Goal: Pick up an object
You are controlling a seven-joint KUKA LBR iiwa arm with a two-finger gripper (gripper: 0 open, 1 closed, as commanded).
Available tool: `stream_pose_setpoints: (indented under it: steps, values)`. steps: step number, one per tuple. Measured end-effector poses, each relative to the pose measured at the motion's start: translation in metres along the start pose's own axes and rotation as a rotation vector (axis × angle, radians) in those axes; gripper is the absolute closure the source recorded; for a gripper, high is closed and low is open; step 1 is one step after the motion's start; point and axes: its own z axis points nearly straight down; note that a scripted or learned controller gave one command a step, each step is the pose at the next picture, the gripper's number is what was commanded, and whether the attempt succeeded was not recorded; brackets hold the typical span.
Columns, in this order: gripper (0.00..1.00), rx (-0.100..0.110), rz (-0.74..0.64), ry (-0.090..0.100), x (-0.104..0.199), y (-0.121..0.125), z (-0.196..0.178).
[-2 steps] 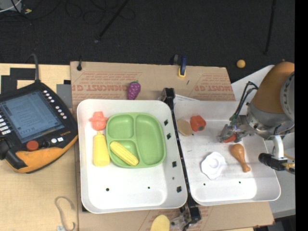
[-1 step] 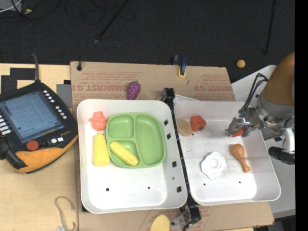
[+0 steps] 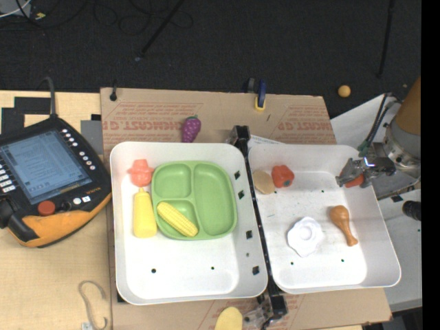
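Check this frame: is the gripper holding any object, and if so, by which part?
It cannot be told. The gripper sits at the right white bin's far right edge with something red-orange at its tip; whether that is a grasped object is unclear.

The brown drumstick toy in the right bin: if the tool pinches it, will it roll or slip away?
The drumstick looks like smooth moulded plastic, so it is probably stiff, light and somewhat slippery. Its rounded head and thin shaft suggest it may pivot or roll if pushed sideways. It lies apart from the white egg toy, so pinching across the shaft seems safest.
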Motion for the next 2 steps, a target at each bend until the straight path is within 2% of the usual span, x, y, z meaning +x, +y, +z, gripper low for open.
stream_pose_setpoints:
  steps: [1,2]
  values:
    - [1.00,0.000,-0.003,0.000,-0.002,0.000,-0.029]
    - [1.00,0.004,-0.010,0.004,0.058,0.005,-0.033]
